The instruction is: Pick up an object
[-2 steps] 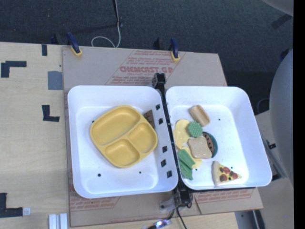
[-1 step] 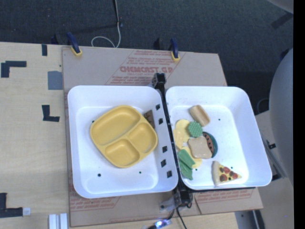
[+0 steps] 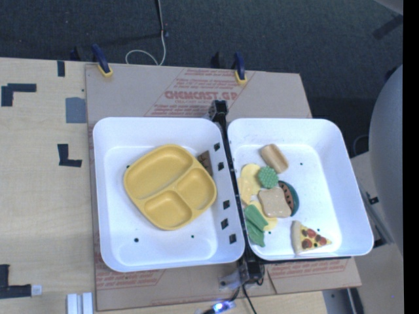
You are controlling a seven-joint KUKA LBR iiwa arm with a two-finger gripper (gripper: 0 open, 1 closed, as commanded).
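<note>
Grey and out of focus, a curved stretch of the robot arm [image 3: 391, 149] stands along the right side of the view, just outside the right wall of the right-hand shallow white bin [image 3: 340, 175], with none of it over the bin's floor.

The things to pick lie in that bin, gathered toward its left wall. A tan toy bread roll [image 3: 273, 157] lies tilted near the far edge. Just below it, a round ridged green toy piece [image 3: 268, 176] overlaps a flat pale-yellow toy slice [image 3: 248, 183] that sits against the left wall. A square beige toy toast slice [image 3: 273, 203] lies at the middle, partly covering a dark teal round disc [image 3: 292, 197]. Green toy leaf pieces [image 3: 255, 226] lie by the left wall toward the near edge. A toy pizza wedge with red spots [image 3: 308, 238] rests apart from the rest, close to the near right corner.

The left-hand shallow white bin [image 3: 108, 175] holds a yellow plastic plate with three compartments [image 3: 170, 186], lying flat and turned at an angle. A small brown piece [image 3: 204, 160] lies by that bin's right wall.

Both bins sit touching on a brown cardboard sheet with red print [image 3: 190, 93], held at its far edge by two blue clamps [image 3: 101, 61] on the pale wooden bench [image 3: 39, 123].
</note>
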